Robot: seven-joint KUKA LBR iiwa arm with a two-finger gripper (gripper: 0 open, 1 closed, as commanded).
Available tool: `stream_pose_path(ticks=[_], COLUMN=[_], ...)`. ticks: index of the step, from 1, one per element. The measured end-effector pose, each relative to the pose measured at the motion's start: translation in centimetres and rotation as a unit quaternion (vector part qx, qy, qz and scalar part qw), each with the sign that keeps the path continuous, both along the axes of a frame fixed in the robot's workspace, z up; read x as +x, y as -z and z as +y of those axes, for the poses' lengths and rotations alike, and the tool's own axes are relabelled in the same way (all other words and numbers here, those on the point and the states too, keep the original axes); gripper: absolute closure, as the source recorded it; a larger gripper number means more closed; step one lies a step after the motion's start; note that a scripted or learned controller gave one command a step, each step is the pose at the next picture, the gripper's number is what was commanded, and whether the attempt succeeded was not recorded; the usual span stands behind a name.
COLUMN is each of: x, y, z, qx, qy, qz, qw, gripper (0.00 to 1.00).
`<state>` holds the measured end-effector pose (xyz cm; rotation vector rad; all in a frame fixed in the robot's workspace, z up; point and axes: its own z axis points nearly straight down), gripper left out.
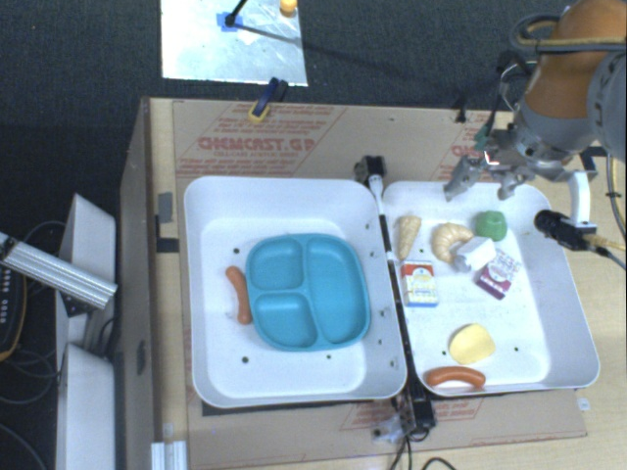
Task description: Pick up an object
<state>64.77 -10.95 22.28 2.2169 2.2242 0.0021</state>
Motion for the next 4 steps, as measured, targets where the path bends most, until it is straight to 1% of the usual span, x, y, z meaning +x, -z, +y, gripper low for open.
stream_pose_path(ticks=[1, 2, 3, 4], x=[2.0, 0.0, -4.0, -3.8], y=[13.8, 13.8, 13.8, 12.6], z=[-0.1, 1.4, 2.2, 2.2], qx=[0.0003, -0.0002, -0.0001, -0.0001], qy=[0.0, 0.0, 0.001, 0.001], qz=[0.002, 0.0, 0.0, -0.002], qw=[1.0, 1.0, 1.0, 1.0], gripper=[0.0, 0.0, 0.0, 1.0])
